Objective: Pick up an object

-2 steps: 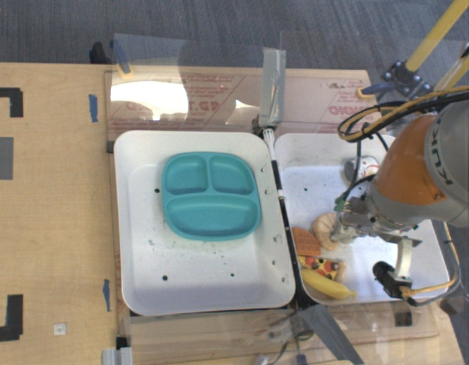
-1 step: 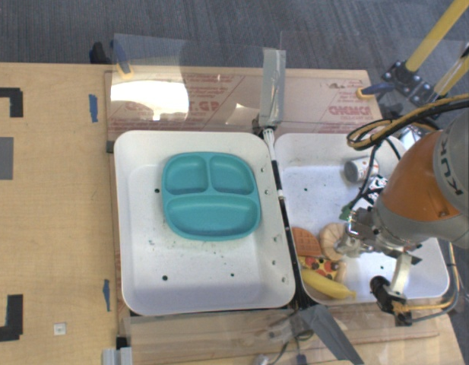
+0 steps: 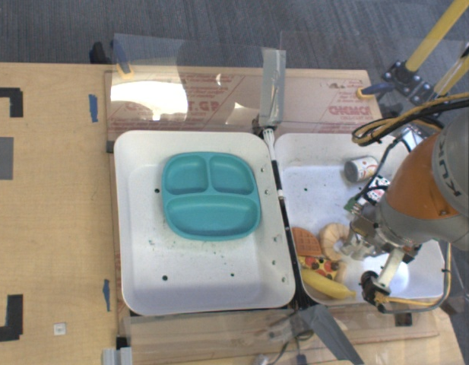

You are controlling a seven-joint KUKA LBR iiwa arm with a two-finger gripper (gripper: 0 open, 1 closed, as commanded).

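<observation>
While the arm [image 3: 428,196] reached in from the right, you saw its tool [image 3: 354,243] low over the right bin [image 3: 314,179], among the small items gathered at that bin's near-left corner. You could not tell how the tool stood, because the wrist and cabling covered its tip. Just left of the tool lay a pale, rounded food piece [image 3: 332,236], and beside that a ridged brown piece like a waffle [image 3: 305,241]. Nearer you, a pizza slice [image 3: 323,265] with dark and red spots rested against a banana [image 3: 327,284], which lay along the bin's near edge. A small can [image 3: 361,168] lay on its side at the far right of the same bin, well apart from the cluster. None of these things showed between the tool's tips. You had the left bin [image 3: 135,226] holding a teal divided plate [image 3: 211,195], flat, with two small compartments on the far side and one long compartment on the near side. Both bins sat side by side on the tabletop [image 3: 44,204].
</observation>
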